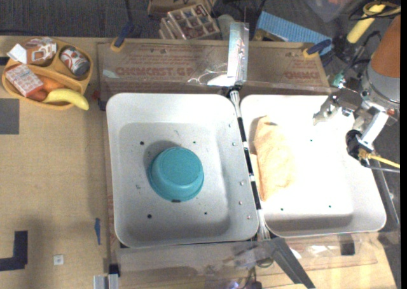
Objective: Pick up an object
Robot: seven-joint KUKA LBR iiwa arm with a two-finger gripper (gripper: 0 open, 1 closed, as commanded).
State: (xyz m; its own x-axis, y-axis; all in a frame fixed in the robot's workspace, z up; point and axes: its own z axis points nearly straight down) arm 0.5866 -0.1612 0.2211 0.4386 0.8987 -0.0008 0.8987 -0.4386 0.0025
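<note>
Jaws point(348, 121) over right bin's point(356, 218) right edge, open or closed impossible to tell. Tan cloth point(273, 159) well left, against divider, long axis front-to-back. Teal bowl point(177, 173) farther, mid left bin point(121, 154).

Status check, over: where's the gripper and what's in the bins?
Gripper over the right bin's upper right edge, holding nothing. Teal bowl upside down in left bin. Tan cloth along right bin's left side. Nothing blocking either.

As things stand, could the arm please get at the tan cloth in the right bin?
Probably yes: the tan cloth lies uncovered along the right bin's left side, with bare floor between it and the gripper at the bin's right edge.
</note>
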